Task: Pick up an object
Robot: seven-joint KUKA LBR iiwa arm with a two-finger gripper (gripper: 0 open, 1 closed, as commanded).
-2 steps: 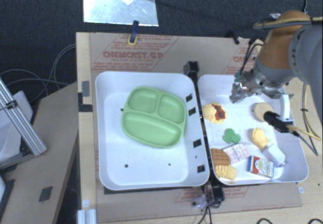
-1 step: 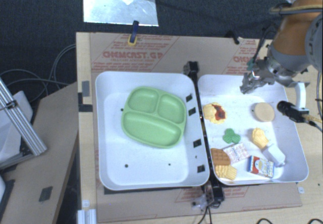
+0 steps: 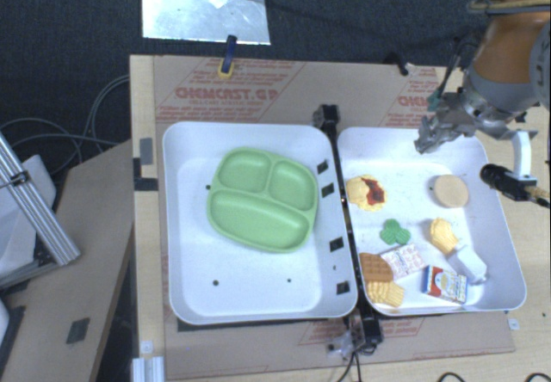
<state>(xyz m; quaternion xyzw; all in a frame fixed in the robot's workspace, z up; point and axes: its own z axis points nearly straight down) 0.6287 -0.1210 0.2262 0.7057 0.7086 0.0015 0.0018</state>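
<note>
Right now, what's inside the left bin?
The left bin holds one green divided plate, its three compartments bare. Whatever lies beneath the plate is covered. The food toys sit in the right bin.

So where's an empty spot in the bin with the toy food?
Right bin: bare floor at the far end, under the claw, and a strip between the pizza and the cookie. The near end is crowded: waffle, broccoli, carton.
</note>
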